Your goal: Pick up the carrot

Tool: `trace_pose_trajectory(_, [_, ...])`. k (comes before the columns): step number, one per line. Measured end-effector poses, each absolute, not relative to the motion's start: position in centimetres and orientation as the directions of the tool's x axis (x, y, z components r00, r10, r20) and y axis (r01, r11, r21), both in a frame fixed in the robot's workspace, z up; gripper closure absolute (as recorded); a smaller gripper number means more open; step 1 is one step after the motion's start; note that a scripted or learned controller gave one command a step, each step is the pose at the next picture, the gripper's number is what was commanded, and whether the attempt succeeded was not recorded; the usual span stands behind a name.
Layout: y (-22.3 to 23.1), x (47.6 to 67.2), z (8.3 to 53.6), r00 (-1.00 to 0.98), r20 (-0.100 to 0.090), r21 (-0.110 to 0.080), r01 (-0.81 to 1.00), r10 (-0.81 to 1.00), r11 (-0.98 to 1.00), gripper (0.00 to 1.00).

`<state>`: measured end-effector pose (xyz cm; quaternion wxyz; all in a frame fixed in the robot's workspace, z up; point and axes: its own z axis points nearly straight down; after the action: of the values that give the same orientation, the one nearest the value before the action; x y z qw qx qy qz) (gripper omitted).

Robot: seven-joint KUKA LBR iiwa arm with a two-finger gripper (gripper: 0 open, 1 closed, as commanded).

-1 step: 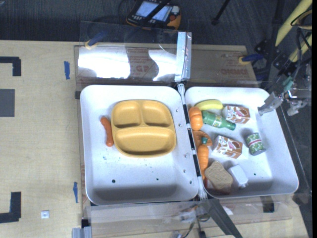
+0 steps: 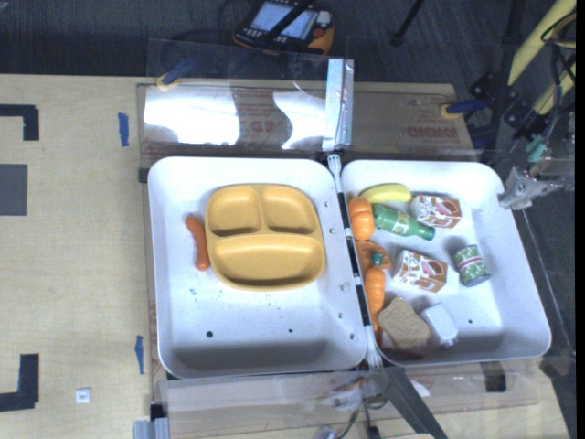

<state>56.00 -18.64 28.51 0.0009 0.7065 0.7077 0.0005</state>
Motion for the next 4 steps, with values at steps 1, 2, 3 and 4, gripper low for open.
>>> trace_pose_trajectory(1, [-21.1,58.0,24.0,-0.122,0.001,-0.001,0.992,0.992,0.122,1.0])
trace_pose_trajectory(2, [-16.2,56.7,8.8,-0.023,0.0,0.002,1.0,1.0,0.023,1.0])
trace_pose_trajectory(3, [-14.5,48.2,8.8,-0.452,-0.006,0.007,0.892,0.892,0.452,1.0])
trace_pose_trajectory(4, [-16.0,51.1,15.8,-0.509,-0.002,0.002,0.861,0.861,0.509,1.0])
